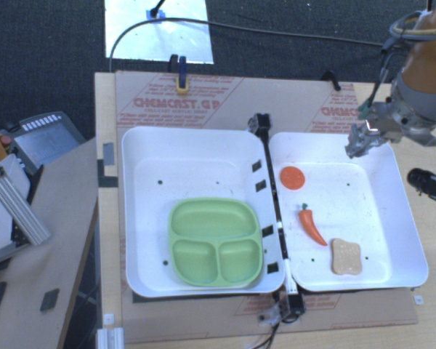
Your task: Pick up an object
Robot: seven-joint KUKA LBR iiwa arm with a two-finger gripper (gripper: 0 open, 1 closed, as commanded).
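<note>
Bread slice [346, 257] nearest us, in right bin [392, 195], near its front right corner. Carrot [312, 225] just behind and to left of bread, tilted, green tip pointing away. Orange disc [292, 177] further back, near divider between bins. Green tray [216, 241] with three compartments sits in left bin [145, 173], toward front. Furthest back, gripper [357, 145] hangs over right bin's far rim, nothing between its fingers that we see; spread or pressed together, we cannot tell.

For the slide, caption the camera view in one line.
Gripper above right bin holding carrot, bread, orange disc.
</note>
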